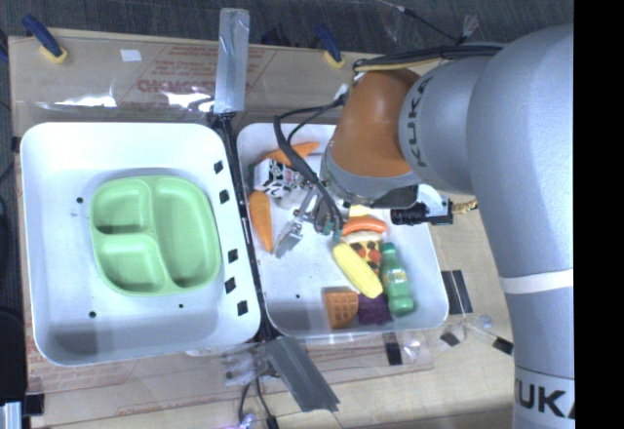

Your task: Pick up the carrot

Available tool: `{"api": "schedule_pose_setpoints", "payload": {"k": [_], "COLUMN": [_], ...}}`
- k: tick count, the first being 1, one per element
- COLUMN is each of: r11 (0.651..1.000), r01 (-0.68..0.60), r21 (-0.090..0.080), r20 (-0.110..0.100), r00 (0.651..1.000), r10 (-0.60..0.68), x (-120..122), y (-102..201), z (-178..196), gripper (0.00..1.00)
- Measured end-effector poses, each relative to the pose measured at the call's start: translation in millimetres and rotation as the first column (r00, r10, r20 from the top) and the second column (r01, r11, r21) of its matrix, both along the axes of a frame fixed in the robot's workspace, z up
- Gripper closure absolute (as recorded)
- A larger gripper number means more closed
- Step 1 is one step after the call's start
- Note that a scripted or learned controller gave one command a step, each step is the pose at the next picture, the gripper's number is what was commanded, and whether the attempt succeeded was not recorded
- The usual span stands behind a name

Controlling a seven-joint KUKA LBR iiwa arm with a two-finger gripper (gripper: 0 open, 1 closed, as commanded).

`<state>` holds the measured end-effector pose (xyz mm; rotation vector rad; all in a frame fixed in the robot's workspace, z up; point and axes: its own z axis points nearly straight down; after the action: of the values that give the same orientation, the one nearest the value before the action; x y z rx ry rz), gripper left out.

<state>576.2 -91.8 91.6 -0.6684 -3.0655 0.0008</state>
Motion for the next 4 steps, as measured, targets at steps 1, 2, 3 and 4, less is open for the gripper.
{"api": "schedule_pose_setpoints", "payload": {"k": [1, 2, 3, 4], "r11": [1.000, 1.000, 1.000, 0.999], "r01": [-0.010, -0.020, -0.029, -0.037], "r21": [0.000, 0.000, -0.001, -0.002], "r20": [0.003, 0.004, 0.005, 0.007], "r00": [1.000, 1.000, 1.000, 0.999], "r10": [0.010, 0.020, 0.029, 0.037], "x": [1.5, 2.3, 3.3, 4.4], "y": [1.6, 2.9, 4.0, 5.0], "z": [10.8, 20.9, 31.1, 41.3], "gripper": [1.00, 1.00, 1.00, 1.00]}}
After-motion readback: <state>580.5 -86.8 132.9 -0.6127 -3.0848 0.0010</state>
